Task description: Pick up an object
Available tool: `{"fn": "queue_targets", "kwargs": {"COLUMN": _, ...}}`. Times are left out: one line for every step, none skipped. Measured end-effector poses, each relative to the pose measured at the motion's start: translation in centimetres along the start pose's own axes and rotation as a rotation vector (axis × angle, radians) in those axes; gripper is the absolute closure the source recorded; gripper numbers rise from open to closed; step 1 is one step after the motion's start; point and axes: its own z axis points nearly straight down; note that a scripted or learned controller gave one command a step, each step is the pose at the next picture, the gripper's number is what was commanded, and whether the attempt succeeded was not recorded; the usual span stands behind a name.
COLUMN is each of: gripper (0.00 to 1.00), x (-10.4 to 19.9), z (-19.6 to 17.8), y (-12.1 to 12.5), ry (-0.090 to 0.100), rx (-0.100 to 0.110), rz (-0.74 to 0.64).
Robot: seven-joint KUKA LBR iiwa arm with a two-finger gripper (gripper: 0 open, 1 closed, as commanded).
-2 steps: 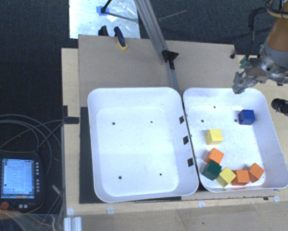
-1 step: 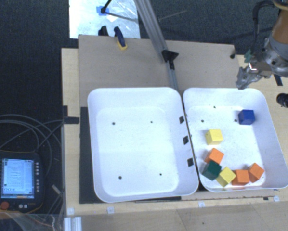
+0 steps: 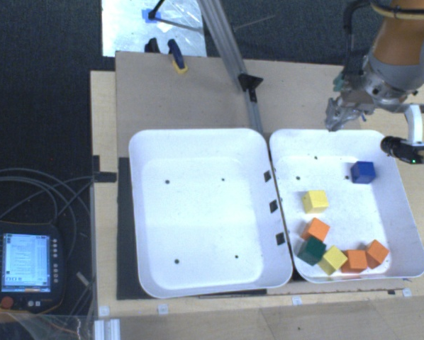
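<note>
While the arm (image 3: 403,30) reaches in from the right side of the camera view, its gripper (image 3: 337,121) hangs over the far rim of the right bin (image 3: 410,211), near that bin's far left corner, and points downward. At this angle the gripper tip reads as a narrow grey cluster; how far it is spread cannot be told, and no object shows at the tip. All loose objects lie in the right bin. A blue cube (image 3: 363,172) sits alone near the far right wall, well apart from the others. A yellow cube (image 3: 315,201) rests nearer the middle of the bin. Below it an orange cube (image 3: 316,229) stands just beside a dark green cube (image 3: 311,250), and the two appear to touch. A second yellow cube (image 3: 333,259) lies against the green one on its right, followed along the near wall by an orange block (image 3: 354,261) and another orange cube (image 3: 377,252), the three forming a tight row. The gripper is well apart from every cube; the blue cube is the nearest to it. The left bin (image 3: 137,190) sits side by side with the right bin, and black clips (image 3: 274,205) show along the seam between them. A teach pendant (image 3: 20,264) with a lit screen lies at the lower left, off the bench, with cables beside it.
</note>
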Motion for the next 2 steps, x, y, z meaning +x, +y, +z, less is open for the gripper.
{"fn": "queue_targets", "kwargs": {"gripper": 1.0, "x": 4.3, "z": 0.4, "y": 0.5, "ry": 0.0, "rx": 0.0, "rz": 0.0}}
{"fn": "queue_targets", "kwargs": {"gripper": 1.0, "x": 9.6, "z": 0.6, "y": -0.4, "ry": 0.001, "rx": 0.001, "rz": -0.001}}
